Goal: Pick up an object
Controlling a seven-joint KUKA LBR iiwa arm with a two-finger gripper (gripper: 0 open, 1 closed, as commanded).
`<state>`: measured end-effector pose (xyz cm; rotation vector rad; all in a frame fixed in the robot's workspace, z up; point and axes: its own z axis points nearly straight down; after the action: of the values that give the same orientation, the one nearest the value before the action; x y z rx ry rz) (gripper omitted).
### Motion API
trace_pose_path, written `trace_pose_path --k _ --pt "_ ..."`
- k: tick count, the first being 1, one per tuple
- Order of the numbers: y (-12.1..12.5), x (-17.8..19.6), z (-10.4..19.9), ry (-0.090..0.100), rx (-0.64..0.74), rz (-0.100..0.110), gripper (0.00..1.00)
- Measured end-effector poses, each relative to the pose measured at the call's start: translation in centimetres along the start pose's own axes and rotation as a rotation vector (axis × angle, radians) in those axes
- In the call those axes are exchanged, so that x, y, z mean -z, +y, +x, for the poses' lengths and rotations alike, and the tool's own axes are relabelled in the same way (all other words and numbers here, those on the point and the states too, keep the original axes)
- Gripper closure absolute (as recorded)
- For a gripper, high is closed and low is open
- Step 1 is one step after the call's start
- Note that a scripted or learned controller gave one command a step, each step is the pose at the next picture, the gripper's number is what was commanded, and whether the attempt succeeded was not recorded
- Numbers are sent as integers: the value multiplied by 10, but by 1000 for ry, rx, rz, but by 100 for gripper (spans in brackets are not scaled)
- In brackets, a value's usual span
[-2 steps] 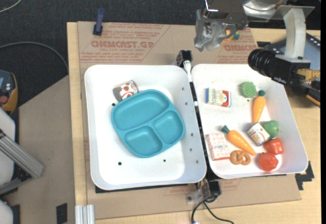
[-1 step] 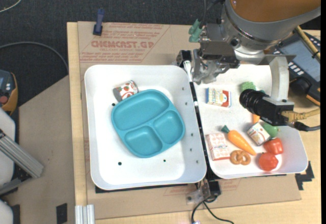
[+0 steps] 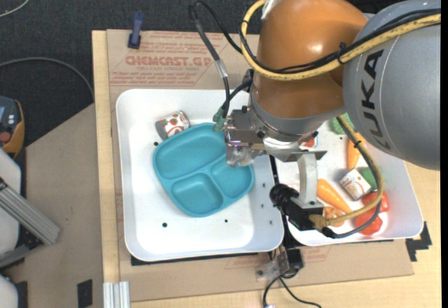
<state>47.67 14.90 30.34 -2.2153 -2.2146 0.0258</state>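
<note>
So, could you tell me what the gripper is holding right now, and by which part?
That cannot be told: the gripper sits at the right rim of the blue divided plate, with the arm hiding any hold.

Lighting was pretty even and bright, looked like diffuse overhead light, nothing harsh. The shallow white plastic left bin (image 3: 133,180) came out close to blown out, so its rim and floor blended together with barely any texture. The glossy orange dome of the arm's wrist band (image 3: 308,33) caught a soft broad highlight on top, and the grey arm casing (image 3: 406,82) had a mild sheen. Shadows were weak: a faint soft one under the turquoise sectioned plastic plate (image 3: 199,173), and darker shade beneath the arm. The dark carpet (image 3: 56,12) went nearly black with little detail. Overall a bit soft and grainy, low resolution, with small print on the brown cardboard sheet (image 3: 168,61) only partly readable.
</note>
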Motion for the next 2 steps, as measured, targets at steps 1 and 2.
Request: trace_pose_path --k 1,2 --pt "1 110 2 10 2 -30 100" --pt "1 115 3 6 2 -21 100"
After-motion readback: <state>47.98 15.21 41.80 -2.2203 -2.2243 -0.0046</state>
